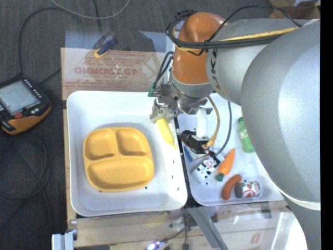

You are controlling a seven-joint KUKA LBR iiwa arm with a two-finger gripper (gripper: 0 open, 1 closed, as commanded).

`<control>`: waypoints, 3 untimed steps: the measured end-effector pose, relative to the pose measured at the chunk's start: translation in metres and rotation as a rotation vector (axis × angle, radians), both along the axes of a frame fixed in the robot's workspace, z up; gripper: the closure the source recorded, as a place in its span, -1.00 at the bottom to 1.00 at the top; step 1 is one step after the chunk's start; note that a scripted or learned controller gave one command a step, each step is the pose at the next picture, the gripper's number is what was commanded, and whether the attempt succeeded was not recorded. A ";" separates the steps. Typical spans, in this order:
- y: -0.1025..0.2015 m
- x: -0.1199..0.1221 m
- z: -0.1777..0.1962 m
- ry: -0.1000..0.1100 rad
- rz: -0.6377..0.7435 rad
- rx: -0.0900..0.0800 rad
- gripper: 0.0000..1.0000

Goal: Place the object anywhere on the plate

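Yellow banana-like object [166, 132] apparently pinched between fingers of gripper [162, 117], hanging over left bin [78, 105] just right of plate [119, 159]; best carried further left over plate before lowering; release low.

- Cardboard sheet [112, 72] under the left bin, up and left of the gripper [165, 120]: red print, reads mirrored or upside down, letters not legible.
- Teach pendant [21, 102] far left of the gripper: screen lit, nothing on it readable.
- Small white die-like item [207, 166] just below and right of the gripper: dark marks, too small to read.
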State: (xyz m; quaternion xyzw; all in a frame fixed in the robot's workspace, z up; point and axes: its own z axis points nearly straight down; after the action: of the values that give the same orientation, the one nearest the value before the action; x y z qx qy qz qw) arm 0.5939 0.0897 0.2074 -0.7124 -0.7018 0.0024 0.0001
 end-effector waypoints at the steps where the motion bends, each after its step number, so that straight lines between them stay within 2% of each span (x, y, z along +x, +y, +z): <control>1: -0.033 0.046 -0.026 0.001 -0.163 0.005 1.00; 2: -0.006 -0.003 -0.013 0.003 -0.235 0.003 1.00; 3: 0.001 0.062 -0.007 0.000 -0.290 0.000 1.00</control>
State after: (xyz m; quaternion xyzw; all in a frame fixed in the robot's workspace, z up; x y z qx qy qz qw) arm 0.6560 0.0909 0.2007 -0.8062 -0.5916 0.0026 0.0004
